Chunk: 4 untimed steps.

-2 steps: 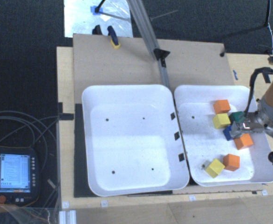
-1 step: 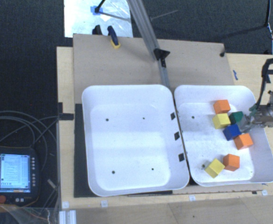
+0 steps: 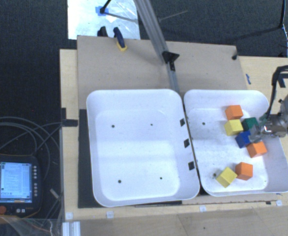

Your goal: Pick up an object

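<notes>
Holding seven blocks, right bin [image 3: 276,183]: three orange, two yellow, blue, green; fingers' [image 3: 260,130] state unclear.

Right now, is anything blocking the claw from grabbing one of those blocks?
Nothing visible does. The gripper is already down among the cluster in the right bin, at the green block, with the blue block and an orange block crowding close beside it.

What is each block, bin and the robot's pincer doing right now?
Pincer: low in the right bin, among the clustered blocks.
Right bin: holds all the blocks.
Left bin: bare white floor showing.
Top orange block: resting, beside a yellow block.
Green block: partly hidden by the pincer.
Blue block: touching a middle orange block.
Front yellow block: lying beside the front orange block.
</notes>
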Available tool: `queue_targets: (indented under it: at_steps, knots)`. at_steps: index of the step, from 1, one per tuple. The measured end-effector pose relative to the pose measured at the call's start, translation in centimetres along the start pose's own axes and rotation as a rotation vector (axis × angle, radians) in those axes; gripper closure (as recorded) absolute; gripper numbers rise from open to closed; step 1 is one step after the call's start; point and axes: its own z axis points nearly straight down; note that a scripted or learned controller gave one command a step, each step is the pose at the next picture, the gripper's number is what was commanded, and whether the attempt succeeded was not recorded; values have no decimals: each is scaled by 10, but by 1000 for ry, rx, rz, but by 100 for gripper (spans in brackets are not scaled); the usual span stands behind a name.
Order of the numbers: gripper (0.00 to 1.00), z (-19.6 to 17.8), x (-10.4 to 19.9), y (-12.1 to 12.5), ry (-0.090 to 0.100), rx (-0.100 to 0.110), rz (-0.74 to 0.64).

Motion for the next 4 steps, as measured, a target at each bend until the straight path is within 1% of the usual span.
queue_targets:
  at_steps: [1, 2, 3, 4]
  knots:
    - [100, -1, 46, 13, 2, -2, -7]
    - [100, -12, 106, 35, 3, -3, -10]
    - [100, -30, 157, 57, 2, -4, -8]
    - [100, -27, 211, 74, 3, -3, -8]
